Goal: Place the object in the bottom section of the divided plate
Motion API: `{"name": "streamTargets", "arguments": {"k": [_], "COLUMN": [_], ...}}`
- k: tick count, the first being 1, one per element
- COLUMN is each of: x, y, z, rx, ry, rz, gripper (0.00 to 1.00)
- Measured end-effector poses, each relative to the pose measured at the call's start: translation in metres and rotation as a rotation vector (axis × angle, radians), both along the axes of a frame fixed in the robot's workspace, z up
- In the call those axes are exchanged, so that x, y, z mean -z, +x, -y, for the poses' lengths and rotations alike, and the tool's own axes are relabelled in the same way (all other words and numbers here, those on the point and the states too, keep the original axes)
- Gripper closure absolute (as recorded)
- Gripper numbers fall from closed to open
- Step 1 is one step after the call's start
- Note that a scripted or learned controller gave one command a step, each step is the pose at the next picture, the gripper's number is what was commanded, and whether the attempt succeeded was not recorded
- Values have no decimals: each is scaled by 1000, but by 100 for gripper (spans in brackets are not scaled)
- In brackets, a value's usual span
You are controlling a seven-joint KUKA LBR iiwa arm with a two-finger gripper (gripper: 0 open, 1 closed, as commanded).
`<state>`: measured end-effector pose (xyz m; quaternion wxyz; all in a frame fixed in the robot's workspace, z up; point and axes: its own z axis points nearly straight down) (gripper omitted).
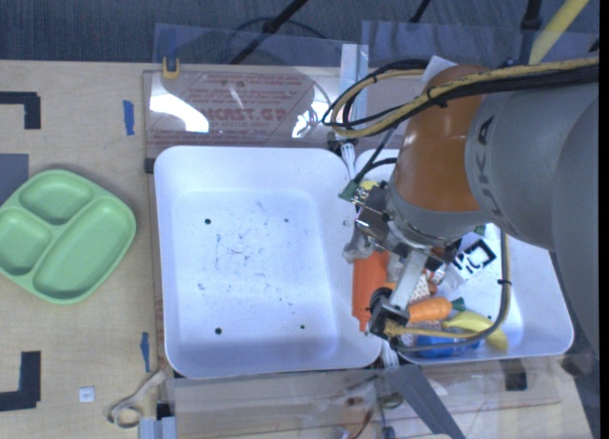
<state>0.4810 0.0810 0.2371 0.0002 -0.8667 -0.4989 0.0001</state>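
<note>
Left bin (247, 189): scuffed white floor.
Right bin (542, 328): toy pile (447, 318) heaped at its near-left corner.
Divided plate (62, 234): green, set at the bench's left edge.
Gripper (385, 313): lowered into the pile; grip could not be told.

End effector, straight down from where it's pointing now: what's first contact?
Most likely the toy pile in the right bin: the end effector points down over the orange carrot-like piece and the yellow item beside it. Depth is unclear from this slant, so which one is uncertain.
</note>
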Motion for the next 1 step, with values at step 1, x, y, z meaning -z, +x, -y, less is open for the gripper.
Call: {"name": "streamTargets", "arguments": {"k": [1], "x": [-8], "y": [-2], "z": [-21], "rx": [516], "ry": [-2], "rz": [-3], "gripper": [100]}}
